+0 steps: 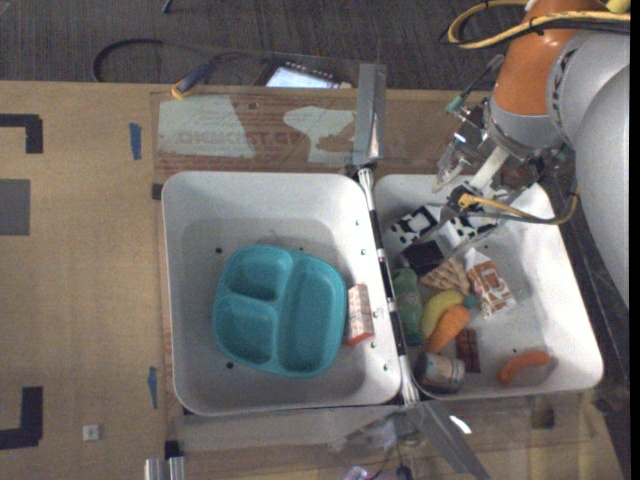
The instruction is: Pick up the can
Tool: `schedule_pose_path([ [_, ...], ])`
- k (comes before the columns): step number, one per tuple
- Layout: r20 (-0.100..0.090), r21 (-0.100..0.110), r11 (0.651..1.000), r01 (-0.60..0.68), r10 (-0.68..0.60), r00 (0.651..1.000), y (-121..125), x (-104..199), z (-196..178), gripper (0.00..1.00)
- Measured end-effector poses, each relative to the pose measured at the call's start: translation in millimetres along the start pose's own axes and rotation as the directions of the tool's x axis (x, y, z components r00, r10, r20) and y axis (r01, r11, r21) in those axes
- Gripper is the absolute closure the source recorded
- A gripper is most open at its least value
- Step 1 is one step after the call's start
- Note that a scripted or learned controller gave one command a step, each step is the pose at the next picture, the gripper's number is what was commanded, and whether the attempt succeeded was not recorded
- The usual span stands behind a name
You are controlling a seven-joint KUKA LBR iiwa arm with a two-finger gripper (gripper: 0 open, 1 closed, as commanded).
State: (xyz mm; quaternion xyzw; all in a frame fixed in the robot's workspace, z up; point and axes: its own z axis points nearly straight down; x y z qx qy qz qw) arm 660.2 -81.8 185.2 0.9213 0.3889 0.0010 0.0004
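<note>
Bins are sitting side by side on the table, their inner rims touching along a metal divider. The left bin is holding a teal divided plate with three compartments, lying flat near the middle of the floor. A small orange-and-white carton is lying just beside the plate's right edge, against the bin's right wall.

The right bin is carrying a crowd of small things along its left half. At the far end a black-and-white patterned box is resting next to a second patterned piece. Nearer, a green object is lying against the left wall, with a yellow banana and an orange carrot touching one another beside it. A brown-and-white carton is lying tilted to the right of the banana, and a dark chocolate bar is sitting just near of the carrot. An orange sausage-shaped item is lying apart near the right corner.

The can is lying in the near left corner of the right bin, close to the divider, just near of the carrot.

The hand is hanging over the far edge of the right bin, well apart from the can; whether it is spread or closed I cannot tell.
</note>
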Motion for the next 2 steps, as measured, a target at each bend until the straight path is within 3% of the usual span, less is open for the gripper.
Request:
schedule_pose_path([
  [1, 0.002, 0.005, 0.999, 0.037, -0.037, 0.999, -57, 46, 0, 0.00],
  [2, 0.000, 0.002, 1.000, -0.018, 0.018, 1.000, -58, 63, 1, 0.00],
])
